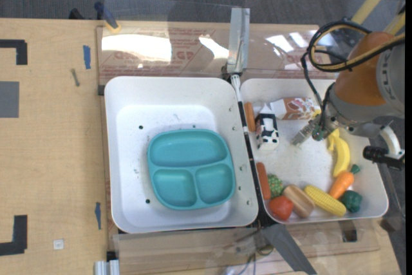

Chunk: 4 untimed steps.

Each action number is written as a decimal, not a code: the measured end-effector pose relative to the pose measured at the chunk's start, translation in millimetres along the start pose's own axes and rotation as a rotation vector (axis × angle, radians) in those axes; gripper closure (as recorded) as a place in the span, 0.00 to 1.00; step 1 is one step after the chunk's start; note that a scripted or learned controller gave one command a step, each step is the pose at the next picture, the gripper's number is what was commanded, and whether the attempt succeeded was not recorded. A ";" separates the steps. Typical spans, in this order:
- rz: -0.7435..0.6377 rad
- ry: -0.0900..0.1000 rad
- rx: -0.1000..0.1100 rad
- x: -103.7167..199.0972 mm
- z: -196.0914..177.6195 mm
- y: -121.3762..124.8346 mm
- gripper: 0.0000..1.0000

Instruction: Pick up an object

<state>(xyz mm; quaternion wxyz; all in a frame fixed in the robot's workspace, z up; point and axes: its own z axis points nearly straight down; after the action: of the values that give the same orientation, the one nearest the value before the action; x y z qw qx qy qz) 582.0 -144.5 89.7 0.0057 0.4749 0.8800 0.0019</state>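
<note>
Hand low in the right bin, banana right beside it

My hand (313, 132) hangs just off the banana (340, 152), whose long axis runs away from the fingertips toward the carrot (342, 184). I can't tell from here how it's set. Toy cow (267, 130) sits on its other side, further off.

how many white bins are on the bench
2. The left bin holds a teal divided plate. The right bin holds toy food, including a banana and corn, with the gripper over it.
</note>
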 end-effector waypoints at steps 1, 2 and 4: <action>0.220 0.001 0.001 -35.0 1.3 10.7 1.00; 0.220 0.002 0.003 -34.3 2.3 10.2 0.00; 0.375 0.000 0.039 -36.3 -5.7 56.8 1.00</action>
<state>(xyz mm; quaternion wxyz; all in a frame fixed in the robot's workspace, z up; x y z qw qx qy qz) 649.3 -143.6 96.2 -0.0041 0.6308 0.7758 -0.0140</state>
